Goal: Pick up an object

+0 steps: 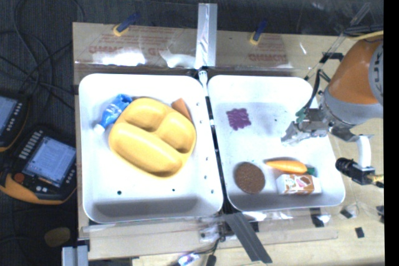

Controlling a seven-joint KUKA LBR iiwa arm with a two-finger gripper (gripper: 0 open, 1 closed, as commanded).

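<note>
The gripper [298, 133] is hovering over the right bin [269, 91], grasp state impossible to tell. The carrot [287, 166] is lying just nearer; descend centred across its width.

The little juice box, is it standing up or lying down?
Lying down. The juice box rests flat on its side in the right bin, just below the carrot.
</note>
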